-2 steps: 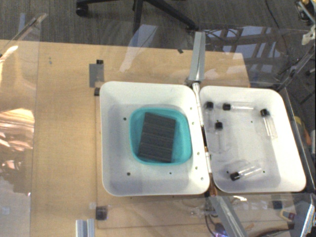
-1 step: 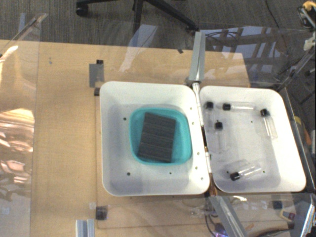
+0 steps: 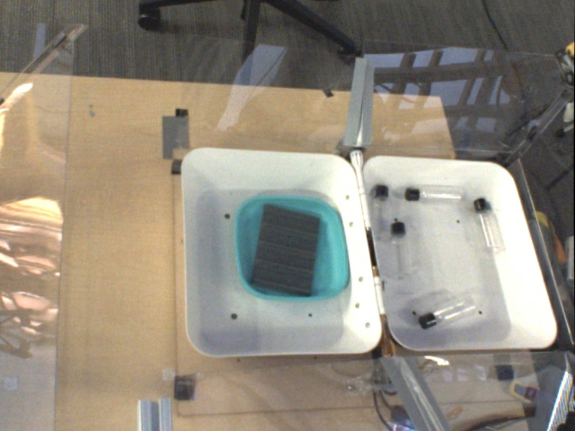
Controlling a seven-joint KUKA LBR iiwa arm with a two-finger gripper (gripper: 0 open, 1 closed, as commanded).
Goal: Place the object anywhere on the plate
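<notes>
A teal square plate (image 3: 334, 251) sits in the middle of the left white bin (image 3: 208, 268). A dark grey ribbed rectangular block (image 3: 287, 250) lies flat on the plate, tilted slightly, well inside its rim. In the right white bin (image 3: 530, 268) lie several clear tubes with black caps: one near the front (image 3: 446, 313), one along the back (image 3: 436, 193), one at the right (image 3: 486, 222) and one upright-looking near the left (image 3: 398, 234).
The bins stand side by side on a wooden bench. A metal rail (image 3: 358, 106) runs back from the gap between them. Clear panels stand at the bench's left and back right. An office chair base (image 3: 260, 3) is on the floor behind.
</notes>
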